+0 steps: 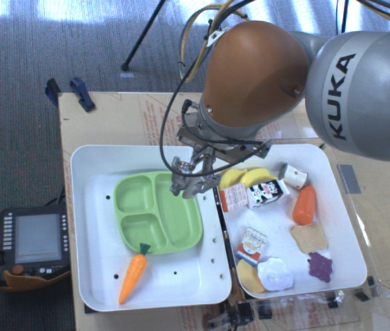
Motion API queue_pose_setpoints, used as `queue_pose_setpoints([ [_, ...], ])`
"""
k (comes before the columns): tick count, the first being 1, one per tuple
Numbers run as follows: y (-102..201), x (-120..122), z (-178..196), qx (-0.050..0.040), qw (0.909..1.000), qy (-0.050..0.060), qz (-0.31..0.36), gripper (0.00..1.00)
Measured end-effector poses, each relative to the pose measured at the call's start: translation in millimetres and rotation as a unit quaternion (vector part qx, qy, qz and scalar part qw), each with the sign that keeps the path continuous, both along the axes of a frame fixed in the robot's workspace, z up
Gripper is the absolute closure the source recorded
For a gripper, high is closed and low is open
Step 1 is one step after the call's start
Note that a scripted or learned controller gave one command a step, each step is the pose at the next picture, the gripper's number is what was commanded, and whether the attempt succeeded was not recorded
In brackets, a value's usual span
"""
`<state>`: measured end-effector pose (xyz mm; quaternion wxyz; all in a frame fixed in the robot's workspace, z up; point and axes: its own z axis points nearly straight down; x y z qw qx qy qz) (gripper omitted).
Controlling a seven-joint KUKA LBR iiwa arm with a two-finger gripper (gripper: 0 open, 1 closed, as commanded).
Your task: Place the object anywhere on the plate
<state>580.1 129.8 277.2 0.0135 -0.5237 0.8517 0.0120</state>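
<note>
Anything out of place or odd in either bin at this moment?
One thing: the toy carrot lies on the left bin's floor, its green top just touching the green plate's lower edge rather than resting on it. The right bin's toy foods are jumbled but none spilled.

The big grey arm (pixel 360 95) reaches in from the right, its gripper (pixel 193 182) pointing down.
</note>
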Motion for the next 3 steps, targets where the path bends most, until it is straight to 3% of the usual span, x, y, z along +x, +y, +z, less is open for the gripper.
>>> queue_pose_setpoints([
  [1, -0.3, -0.1, -0.4, 0.0001, 1.0, 0.0, -0.001, 0.0],
  [2, 0.8, 1.3, 9.5, 0.0031, 1.0, -0.002, -0.004, 1.0],
  [3, 0.5, 1.3, 9.2, 0.0032, 1.0, -0.002, -0.005, 0.0],
])
